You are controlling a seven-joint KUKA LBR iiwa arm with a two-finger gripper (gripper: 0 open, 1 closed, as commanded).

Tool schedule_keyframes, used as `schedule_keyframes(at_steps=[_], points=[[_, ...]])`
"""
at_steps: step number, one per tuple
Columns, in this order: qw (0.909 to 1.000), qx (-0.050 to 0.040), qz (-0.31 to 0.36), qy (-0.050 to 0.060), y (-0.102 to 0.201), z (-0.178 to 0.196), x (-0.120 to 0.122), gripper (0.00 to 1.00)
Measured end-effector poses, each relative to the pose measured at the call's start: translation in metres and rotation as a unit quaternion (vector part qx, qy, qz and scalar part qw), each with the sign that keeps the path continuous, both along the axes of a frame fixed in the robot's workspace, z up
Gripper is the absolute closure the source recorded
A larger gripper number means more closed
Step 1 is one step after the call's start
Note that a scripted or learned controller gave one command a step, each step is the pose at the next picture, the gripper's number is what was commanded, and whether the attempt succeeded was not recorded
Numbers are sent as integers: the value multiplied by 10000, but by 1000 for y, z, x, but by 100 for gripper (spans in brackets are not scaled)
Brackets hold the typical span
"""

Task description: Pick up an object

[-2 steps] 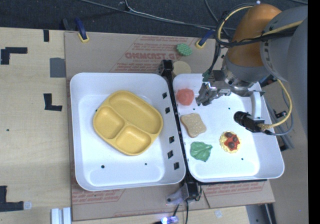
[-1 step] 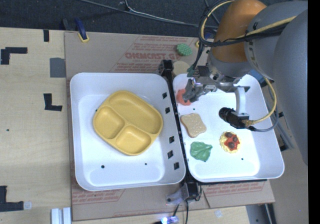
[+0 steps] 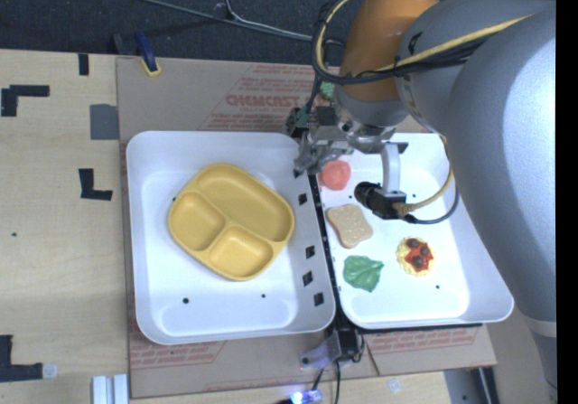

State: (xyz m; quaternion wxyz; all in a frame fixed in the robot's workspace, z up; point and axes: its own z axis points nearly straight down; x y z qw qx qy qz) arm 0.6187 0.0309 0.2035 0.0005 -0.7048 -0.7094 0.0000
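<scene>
The right bin (image 3: 470, 289) holds a pink-red round piece (image 3: 335, 175), a slice of toy bread (image 3: 349, 224), a green leafy piece (image 3: 363, 272) and a small yellow piece with red and dark topping (image 3: 415, 256). My gripper (image 3: 316, 155) hangs at the right bin's far left corner, just left of and above the pink-red piece, close to the wall between the bins. Nothing shows between its fingers. The arm's grey body and orange band cover the far right part of the bin.
The left bin (image 3: 153, 303) holds a yellow divided tray (image 3: 231, 220) lying at a slant. Black cables and a black connector (image 3: 377, 199) hang from the wrist over the right bin, beside the bread. Cardboard lies under both bins.
</scene>
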Motion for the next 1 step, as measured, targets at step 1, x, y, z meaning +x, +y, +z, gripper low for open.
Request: schedule_keyframes(at_steps=[1], points=[[10000, 3, 0, -7, 51, 15, 16, 100]])
